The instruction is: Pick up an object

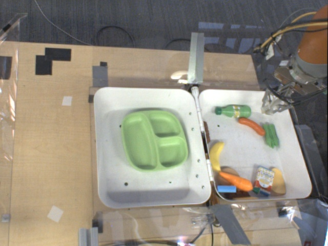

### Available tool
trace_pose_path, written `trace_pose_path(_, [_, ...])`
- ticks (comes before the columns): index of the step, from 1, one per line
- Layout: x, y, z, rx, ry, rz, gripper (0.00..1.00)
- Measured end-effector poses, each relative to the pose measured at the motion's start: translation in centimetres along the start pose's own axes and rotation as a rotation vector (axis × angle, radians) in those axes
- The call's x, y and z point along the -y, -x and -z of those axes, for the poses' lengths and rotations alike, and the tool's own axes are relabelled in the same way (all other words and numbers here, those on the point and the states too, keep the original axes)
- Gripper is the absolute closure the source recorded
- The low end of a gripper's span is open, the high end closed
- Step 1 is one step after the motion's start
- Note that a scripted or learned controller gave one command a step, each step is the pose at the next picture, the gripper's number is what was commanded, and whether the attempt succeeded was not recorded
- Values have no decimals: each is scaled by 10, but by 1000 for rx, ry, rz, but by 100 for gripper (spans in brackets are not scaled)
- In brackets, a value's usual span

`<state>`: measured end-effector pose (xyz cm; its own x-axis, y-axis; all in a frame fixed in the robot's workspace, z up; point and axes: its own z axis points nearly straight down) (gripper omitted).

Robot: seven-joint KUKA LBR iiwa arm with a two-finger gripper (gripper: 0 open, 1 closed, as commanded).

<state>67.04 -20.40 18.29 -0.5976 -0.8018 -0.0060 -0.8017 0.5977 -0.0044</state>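
From the camera above the bench, the gripper (273,104) hangs over the far right corner of the right bin (303,174); nothing sits between its pale fingers, and I cannot tell whether they are apart or together. No object is singled out, so the nearest candidates count: a green bottle (233,110) lying on its side just left of the gripper, an orange carrot (251,125) slanting below it, and a small green leafy piece (270,136) touching the carrot's lower end. All look like light, hard, glossy plastic toys, probably slippery; the bottle's round body would likely roll unless pinched across its middle, and the tapered carrot is best taken at its thicker part. Along the bin's near side lie a yellow banana (217,154), a second carrot (236,180), a small printed carton (264,177) and a tan piece (278,180), crowded together and harder to separate. The left bin (105,137) holds a smooth green divided tray (154,140), broad and shallow, poor for a pinch.
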Motion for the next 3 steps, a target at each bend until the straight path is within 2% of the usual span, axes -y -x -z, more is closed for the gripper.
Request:
trace_pose_path(1, [-23, -18, -35, 0, -2, 323, 100])
trace_pose_path(2, [-23, -18, -34, 0, -3, 323, 0])
trace_pose_path(3, [-25, -3, -93, 2, -7, 308, 0])
